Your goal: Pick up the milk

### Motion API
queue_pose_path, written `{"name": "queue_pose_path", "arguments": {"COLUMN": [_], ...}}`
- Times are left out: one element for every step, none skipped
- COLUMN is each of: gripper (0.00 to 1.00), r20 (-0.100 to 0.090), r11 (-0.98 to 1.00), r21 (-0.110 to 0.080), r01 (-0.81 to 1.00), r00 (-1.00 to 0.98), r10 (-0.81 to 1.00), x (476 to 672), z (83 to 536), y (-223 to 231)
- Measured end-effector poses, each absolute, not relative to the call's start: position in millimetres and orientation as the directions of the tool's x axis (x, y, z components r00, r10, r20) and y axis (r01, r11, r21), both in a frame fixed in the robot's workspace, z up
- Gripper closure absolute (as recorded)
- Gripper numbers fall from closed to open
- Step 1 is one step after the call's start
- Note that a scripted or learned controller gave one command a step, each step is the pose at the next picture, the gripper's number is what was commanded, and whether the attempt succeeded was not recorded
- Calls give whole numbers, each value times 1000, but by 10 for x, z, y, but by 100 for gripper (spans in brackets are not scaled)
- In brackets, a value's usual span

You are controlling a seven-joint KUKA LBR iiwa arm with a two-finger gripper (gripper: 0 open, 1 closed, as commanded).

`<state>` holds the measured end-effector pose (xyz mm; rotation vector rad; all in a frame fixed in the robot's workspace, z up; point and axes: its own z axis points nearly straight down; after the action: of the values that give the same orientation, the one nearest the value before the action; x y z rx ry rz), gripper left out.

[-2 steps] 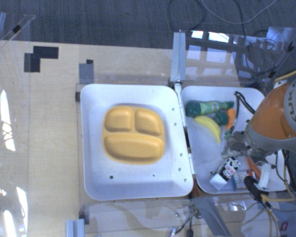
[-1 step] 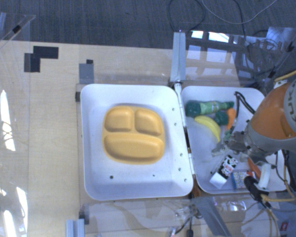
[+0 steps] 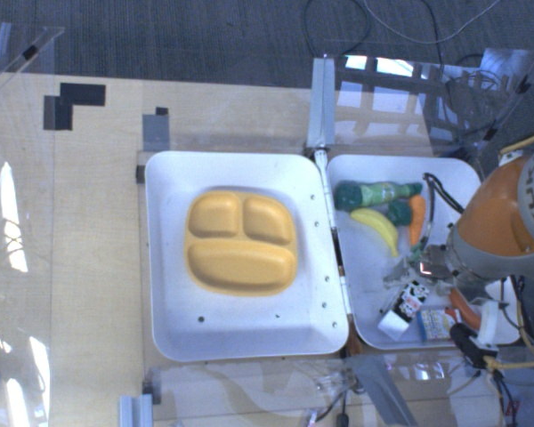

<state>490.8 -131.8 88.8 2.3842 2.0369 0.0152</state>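
Now the small white milk carton with black spots lies tilted in the right white plastic bin, near its front edge. Its long axis runs from lower left to upper right. The metal two-finger gripper is just above the upper end of the carton, so the carton lies below it and a little to the left. I cannot tell if the gripper is released or clenched. This bin holds also a green bottle, a yellow banana and an orange carrot. The left white bin holds a yellow divided plate.
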Motion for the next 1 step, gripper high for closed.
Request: {"name": "queue_pose_path", "arguments": {"gripper": [100], "r20": [4], "r11": [-152], "r21": [19], "r01": [988], "r00": [152], "r10": [988], "x": [4942], "z": [1009], "y": [-1310]}}
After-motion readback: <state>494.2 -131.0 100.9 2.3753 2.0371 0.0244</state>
